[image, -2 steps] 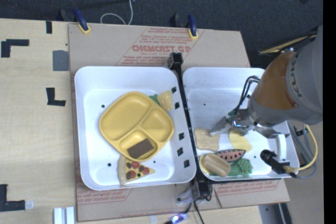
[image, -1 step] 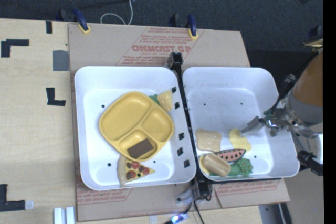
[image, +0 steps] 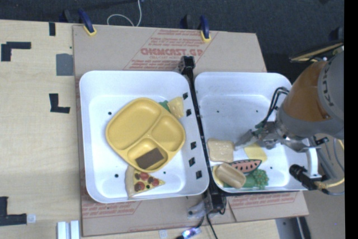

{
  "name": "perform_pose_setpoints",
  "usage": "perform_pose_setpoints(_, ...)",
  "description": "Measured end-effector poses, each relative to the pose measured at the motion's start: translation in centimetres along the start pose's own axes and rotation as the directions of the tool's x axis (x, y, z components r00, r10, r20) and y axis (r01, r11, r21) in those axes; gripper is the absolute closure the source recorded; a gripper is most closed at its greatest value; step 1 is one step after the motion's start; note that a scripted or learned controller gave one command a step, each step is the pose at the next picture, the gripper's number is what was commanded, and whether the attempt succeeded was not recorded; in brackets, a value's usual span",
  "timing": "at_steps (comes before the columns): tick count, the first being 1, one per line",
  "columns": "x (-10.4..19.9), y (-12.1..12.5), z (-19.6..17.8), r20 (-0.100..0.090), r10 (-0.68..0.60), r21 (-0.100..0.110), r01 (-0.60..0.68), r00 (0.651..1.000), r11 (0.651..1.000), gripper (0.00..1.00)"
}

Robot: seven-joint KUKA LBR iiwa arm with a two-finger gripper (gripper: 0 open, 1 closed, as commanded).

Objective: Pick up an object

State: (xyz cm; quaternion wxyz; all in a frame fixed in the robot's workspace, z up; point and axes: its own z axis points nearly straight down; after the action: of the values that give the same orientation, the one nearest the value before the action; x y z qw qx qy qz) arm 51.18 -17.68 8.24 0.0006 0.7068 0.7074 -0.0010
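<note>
My gripper (image: 250, 139) reaches in from the right and sits low in the right bin (image: 235, 89). Its tip is just above a yellow cheese piece (image: 255, 152) and right of a pale toast slice (image: 220, 149). A watermelon slice (image: 246, 165), a hot-dog bun (image: 229, 175) and green broccoli (image: 258, 178) lie along the bin's front wall. The grey and orange arm (image: 307, 103) covers the bin's right side.
The left bin (image: 92, 120) holds a yellow divided plate (image: 145, 130) with a brown block (image: 150, 159) in one compartment. A pizza slice (image: 141, 181) lies in front of it, and a pale wedge with green (image: 174, 106) lies behind it. A black divider (image: 193, 120) runs between the bins.
</note>
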Motion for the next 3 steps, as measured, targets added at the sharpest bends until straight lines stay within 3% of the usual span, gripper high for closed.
perform_pose_setpoints(1,0.2,5.6,-0.3,0.0,-0.002,-0.003,0.002,1.0,1.0,0.0)
perform_pose_setpoints(3,-0.2,2.5,-0.4,0.0,0.0,-0.005,0.0,1.0,1.0,0.0)
